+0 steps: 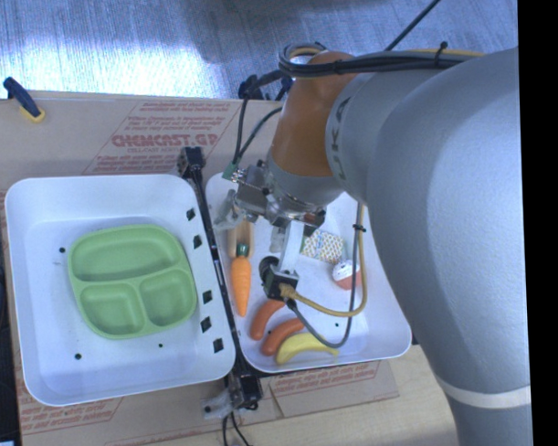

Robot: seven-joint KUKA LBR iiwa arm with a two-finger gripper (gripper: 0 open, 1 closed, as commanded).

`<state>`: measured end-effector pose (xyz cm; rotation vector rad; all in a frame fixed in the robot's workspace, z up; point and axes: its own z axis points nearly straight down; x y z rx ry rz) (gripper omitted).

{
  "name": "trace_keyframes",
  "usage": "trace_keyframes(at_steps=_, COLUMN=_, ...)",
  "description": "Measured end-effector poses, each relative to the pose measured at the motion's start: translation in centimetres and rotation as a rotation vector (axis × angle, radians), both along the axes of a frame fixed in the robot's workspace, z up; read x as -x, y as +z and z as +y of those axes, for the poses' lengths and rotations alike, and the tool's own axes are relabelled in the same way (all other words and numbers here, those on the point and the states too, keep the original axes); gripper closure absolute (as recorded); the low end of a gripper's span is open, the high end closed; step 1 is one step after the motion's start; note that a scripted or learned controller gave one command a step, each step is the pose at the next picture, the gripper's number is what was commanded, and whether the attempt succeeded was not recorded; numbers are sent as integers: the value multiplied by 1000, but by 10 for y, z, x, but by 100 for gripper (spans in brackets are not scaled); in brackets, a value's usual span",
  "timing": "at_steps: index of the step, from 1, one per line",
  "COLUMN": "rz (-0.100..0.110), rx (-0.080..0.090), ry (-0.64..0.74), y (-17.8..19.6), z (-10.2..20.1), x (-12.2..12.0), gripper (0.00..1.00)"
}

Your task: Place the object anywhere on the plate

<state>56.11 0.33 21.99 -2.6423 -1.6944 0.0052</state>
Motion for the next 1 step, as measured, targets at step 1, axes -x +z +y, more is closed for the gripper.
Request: trace_keyframes(at_steps=1, rz=4, rx=0, ry=-466, y=-29, z=-8, x=60, gripper=0)
